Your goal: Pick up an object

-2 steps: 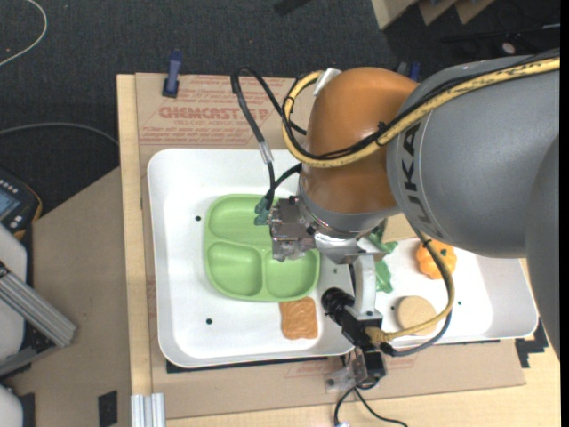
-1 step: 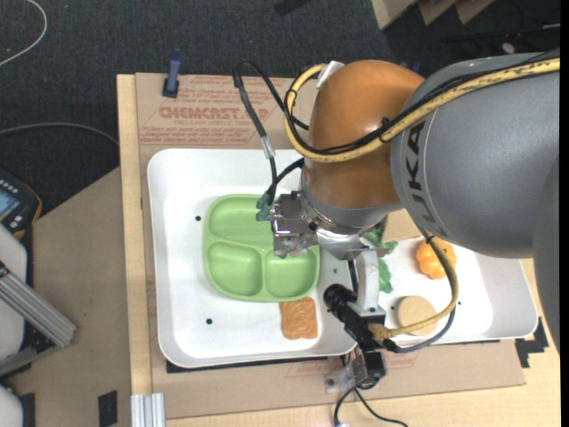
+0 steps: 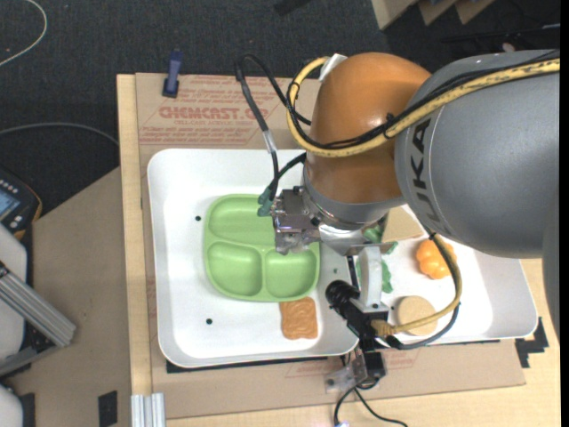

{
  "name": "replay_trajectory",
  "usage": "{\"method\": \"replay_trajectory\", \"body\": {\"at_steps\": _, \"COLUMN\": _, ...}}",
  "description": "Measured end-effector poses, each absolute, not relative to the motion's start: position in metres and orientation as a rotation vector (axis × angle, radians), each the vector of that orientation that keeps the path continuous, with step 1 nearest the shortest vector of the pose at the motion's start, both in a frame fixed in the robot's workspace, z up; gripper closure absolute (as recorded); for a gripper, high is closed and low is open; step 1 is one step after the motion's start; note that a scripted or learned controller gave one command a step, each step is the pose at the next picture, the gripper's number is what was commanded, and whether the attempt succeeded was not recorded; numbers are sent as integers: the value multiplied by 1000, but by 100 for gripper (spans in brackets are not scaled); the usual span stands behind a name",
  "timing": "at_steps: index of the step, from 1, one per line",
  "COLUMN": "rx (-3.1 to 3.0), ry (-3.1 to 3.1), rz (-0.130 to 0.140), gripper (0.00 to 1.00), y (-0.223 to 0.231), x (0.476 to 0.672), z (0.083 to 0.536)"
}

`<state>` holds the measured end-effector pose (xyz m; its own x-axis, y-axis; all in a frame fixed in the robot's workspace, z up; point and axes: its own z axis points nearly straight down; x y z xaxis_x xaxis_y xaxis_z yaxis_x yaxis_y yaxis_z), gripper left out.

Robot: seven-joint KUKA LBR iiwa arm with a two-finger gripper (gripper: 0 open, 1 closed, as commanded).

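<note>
Your likeliest target is the green divided plate, lying flat near the middle of the left bin with its 3 compartments facing up. It sits low and wide, so only a rim gives the fingers an edge to close on, which is probably why the wrist hangs over the plate's 3 o'clock rim and not its centre.

The gripper is there, at the plate's right edge, but the orange wrist housing and the grey arm cover it from above. You cannot tell whether it is open, closed, or gripping anything, so do not count the plate as held.

At the plate's 5 o'clock, touching or just beside its lower edge, lies a small orange waffle-textured piece. It is close enough to be nudged if the plate slides.

In the right bin, at the plate's 3 o'clock, an orange fruit-like item rests near a round tan disc at about 4 o'clock. A green piece shows beside the white bracket below the wrist; what it is you cannot make out.

The black cable and the yellow-black hose loop around the wrist, and another cable drapes over the right bin, hiding part of its contents. In my judgement, the arm's bulk is your main obstruction.
</note>
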<state>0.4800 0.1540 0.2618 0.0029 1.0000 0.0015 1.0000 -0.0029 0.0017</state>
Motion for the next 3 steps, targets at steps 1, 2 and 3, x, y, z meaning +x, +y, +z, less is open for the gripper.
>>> {"method": "replay_trajectory", "body": {"at_steps": 1, "rx": 2220, "ry": 2211, "rz": 19, "gripper": 100, "y": 109, "x": 481, "z": 379}}
{"method": "replay_trajectory", "body": {"at_steps": 2, "rx": 2219, "ry": 2221, "rz": 4, "gripper": 100, "y": 113, "x": 480, "z": 382}}
{"method": "replay_trajectory", "body": {"at_steps": 3, "rx": 2217, "ry": 2220, "rz": 5, "gripper": 100, "y": 113, "x": 480, "z": 392}}
